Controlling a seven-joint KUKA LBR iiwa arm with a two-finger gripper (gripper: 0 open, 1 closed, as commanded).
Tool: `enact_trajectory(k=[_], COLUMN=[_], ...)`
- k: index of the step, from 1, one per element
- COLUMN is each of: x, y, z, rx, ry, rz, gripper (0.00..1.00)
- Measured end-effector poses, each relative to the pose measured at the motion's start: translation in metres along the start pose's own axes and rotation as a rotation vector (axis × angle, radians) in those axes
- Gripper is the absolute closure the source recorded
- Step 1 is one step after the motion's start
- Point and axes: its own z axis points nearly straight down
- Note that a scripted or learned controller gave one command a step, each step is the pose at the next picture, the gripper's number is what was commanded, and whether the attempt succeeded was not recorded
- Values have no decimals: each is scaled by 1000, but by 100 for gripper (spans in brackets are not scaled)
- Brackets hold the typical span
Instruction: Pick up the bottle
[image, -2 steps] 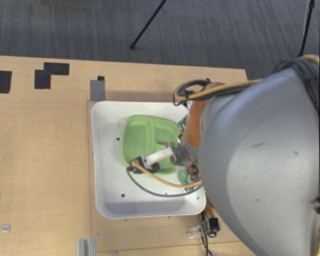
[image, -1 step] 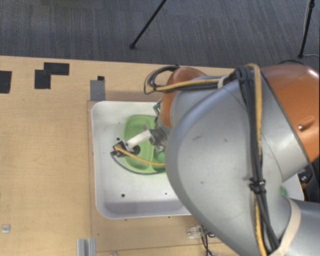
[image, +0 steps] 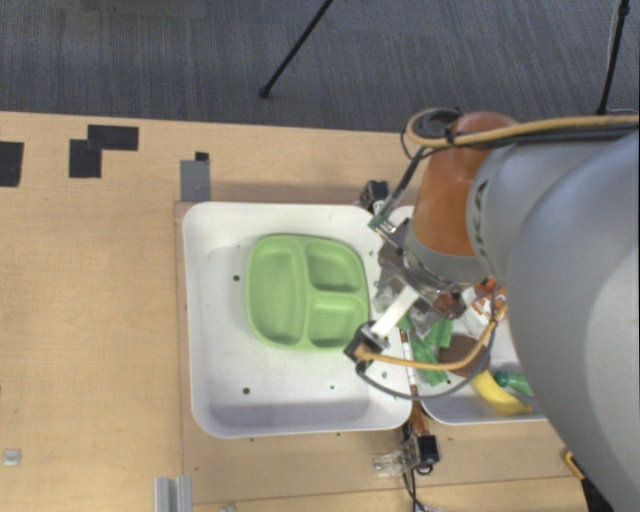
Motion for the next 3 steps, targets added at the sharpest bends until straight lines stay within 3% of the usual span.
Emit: enact_trajectory(k=[1, 2, 3], x=[36, 58, 25], y=[-33, -83, -53], z=[51, 135, 86], rx=[3, 6, 2], ry=[-4, -6, -2], rz=[324, 429, 424], gripper=[100, 100, 100])
